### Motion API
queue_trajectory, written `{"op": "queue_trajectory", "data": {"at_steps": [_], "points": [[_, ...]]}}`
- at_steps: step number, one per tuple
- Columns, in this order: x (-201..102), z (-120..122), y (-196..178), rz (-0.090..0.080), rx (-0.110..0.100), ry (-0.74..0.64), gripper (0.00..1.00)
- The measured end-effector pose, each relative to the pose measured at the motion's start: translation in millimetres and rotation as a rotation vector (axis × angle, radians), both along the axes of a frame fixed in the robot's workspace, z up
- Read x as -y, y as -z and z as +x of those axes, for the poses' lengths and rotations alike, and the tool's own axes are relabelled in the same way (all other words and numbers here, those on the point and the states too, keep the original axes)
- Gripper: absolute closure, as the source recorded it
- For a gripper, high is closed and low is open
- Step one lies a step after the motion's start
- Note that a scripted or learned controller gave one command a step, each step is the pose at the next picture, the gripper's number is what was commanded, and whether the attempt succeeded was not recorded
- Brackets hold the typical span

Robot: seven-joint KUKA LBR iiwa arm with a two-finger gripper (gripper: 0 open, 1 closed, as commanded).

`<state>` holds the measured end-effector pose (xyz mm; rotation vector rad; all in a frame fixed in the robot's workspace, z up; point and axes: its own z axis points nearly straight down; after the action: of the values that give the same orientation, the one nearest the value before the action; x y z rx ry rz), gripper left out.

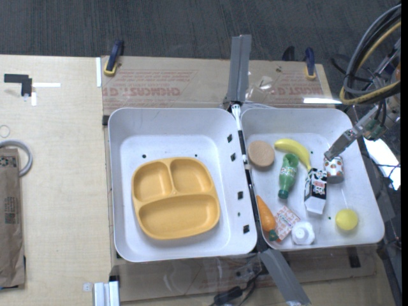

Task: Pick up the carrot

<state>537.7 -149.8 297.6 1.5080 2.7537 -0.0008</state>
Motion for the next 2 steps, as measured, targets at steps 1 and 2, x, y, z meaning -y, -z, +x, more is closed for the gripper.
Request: {"op": "queue_trajectory", "data": {"at_steps": [1,2], "points": [[-19,-59,93,0.001,-0.003,0.077,0.0],[62,-47,-121,-0.001,-0.001,-0.069,0.0]]}}
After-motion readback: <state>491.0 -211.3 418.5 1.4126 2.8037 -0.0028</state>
